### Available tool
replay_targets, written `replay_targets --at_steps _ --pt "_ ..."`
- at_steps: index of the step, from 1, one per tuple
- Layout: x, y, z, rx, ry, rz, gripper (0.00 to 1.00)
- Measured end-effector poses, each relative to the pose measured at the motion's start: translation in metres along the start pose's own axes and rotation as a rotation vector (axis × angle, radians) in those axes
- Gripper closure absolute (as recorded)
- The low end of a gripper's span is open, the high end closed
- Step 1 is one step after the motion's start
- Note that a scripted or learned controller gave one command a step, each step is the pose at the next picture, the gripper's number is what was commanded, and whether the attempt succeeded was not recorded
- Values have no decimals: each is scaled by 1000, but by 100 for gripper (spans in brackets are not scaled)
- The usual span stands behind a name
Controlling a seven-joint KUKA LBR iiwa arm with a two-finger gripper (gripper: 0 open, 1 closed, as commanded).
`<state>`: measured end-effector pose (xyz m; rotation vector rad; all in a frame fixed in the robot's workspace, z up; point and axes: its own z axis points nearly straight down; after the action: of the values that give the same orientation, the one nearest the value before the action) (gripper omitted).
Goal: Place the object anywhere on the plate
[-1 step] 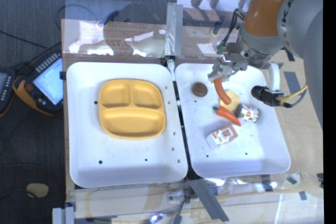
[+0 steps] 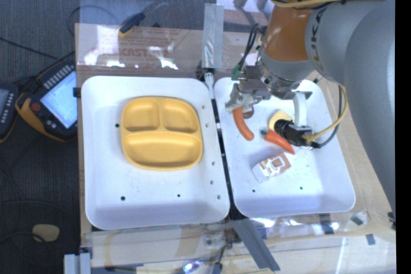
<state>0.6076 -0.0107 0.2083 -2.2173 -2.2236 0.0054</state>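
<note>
Orange sausage-shaped piece [image 2: 244, 126] lies in the right bin [image 2: 321, 197], near that bin's upper left corner, slanting from upper left to lower right, its upper end directly at the tip of the gripper [image 2: 239, 104]. Gripper state: cannot tell whether it is spread or pressed together, and no grasp on the piece can be confirmed. The arm [image 2: 334, 22] enters from the upper right of the frame and points down to the left. To the right of the piece, a small carrot [image 2: 280, 142] lies slanted, with a rounded yellow item [image 2: 280, 117] just above it. Below these, near the middle of the bin, rests a white-and-orange packet [image 2: 271, 165], apart from the others. The left bin [image 2: 90, 163] sits side by side with the right one and holds the plate [image 2: 160, 133], yellow, with three compartments, lying flat at the bin's centre, well apart from the piece. At the left edge of the frame, off the bench, sits a control pendant [image 2: 54, 101] with a lit screen.
</note>
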Motion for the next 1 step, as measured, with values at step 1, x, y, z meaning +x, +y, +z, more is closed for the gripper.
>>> replay_targets --at_steps 1 --pt "63 6 26 1 0 0 100"
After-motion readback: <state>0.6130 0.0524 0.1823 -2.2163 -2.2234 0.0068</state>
